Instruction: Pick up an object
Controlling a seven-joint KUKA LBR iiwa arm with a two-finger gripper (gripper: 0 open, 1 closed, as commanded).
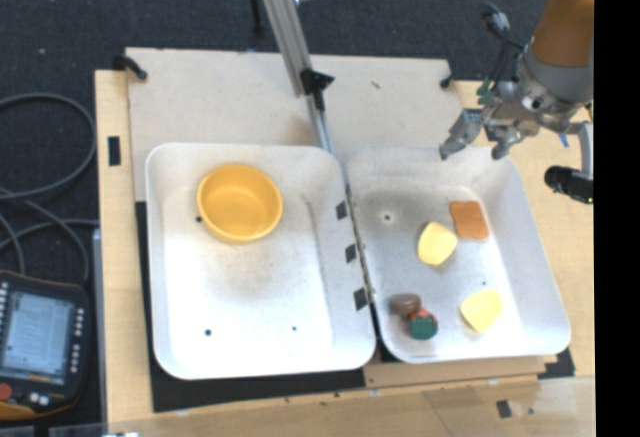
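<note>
The nearest candidates lay in the right bin (535,255): an orange-brown block (469,220) close to the far wall, with a pale yellow piece (436,244) just beside it toward the bin's middle. A second yellow piece (481,310) sat nearer the front edge, and a small brown lump (404,304) touched a green and red toy (422,325) at the front left of that bin. My tool (477,141) hung above the bin's far rim, its two fingers spread and nothing between them. It stood apart from every object, with the orange-brown block closest beneath it. My wrist, with its orange band, reached in from the right. In the left bin (170,325) a yellow bowl (239,203) sat alone near the far left corner, well apart from my tool. Both bins rested side by side on the table (220,90). By my reading, I was at the approach step, with no grasp begun. The next move called for me to travel forward over one chosen piece, line my fingers up on either side of it, descend and close. The block looked the shortest reach.
</note>
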